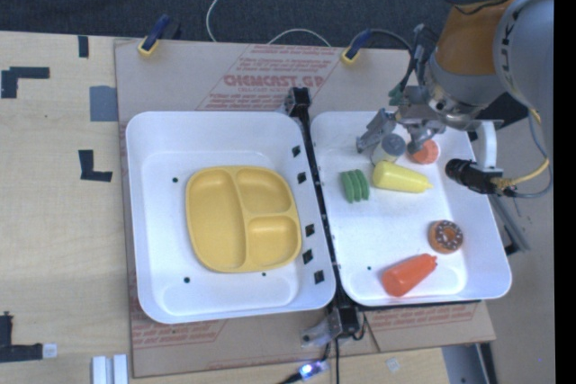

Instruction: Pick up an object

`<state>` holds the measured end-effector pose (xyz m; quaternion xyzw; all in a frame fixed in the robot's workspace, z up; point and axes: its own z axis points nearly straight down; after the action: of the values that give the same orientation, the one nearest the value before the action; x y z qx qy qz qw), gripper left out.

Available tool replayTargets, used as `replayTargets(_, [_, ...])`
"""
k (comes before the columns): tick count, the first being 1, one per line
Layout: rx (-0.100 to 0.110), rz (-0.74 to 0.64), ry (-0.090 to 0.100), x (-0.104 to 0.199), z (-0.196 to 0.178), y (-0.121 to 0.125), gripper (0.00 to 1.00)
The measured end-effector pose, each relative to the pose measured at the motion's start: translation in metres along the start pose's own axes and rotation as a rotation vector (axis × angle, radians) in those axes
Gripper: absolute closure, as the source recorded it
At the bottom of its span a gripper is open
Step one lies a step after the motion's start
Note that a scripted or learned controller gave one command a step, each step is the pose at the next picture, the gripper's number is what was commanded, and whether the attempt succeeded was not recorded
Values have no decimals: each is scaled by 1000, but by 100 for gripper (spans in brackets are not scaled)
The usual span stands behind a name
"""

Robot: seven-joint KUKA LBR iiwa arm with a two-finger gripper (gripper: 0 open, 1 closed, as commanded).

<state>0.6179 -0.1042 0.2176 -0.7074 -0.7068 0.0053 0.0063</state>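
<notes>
Arm: grey KUKA arm with orange band (481, 9), entering from the right and bent down over the far part of the right-hand shallow white bin (490, 283); its upper body is cut off by the frame edge. Two-finger metal gripper (396, 139): hanging low over the bin's far end, fingers spread apart, nothing seen between them; the fingertips are small and partly lost against the grey wrist hardware, so the exact width of the gap is hard to read. Small orange-red round object (425, 152): just beside the gripper on its right, partly hidden by a finger, its kind not clear. Yellow tapered plastic toy, like a corn cob (400, 179): lying just below the gripper, apart from it. Green ridged toy vegetable (355, 185): near the divider, left of the yellow piece. Brown toy doughnut with sprinkles (445, 236): near the bin's right wall. Orange-red toy carrot (409, 273): lying tilted at the near end. Left-hand white bin (148, 139): bears a yellow three-compartment plastic plate (241, 218). Black cylindrical fitting with cable (472, 175): at the right bin's rim, function unclear.
</notes>
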Motion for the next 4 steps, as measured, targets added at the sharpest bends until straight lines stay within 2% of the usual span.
replayTargets(1, [-11, -3, -1, 0, -6, 2, 0])
replayTargets(2, [-7, -2, -1, -4, 42, -1, 0])
replayTargets(3, [-16, -4, -4, -1, 102, 8, 0])
replayTargets(4, [-32, -2, -8, -3, 105, 12, 0])
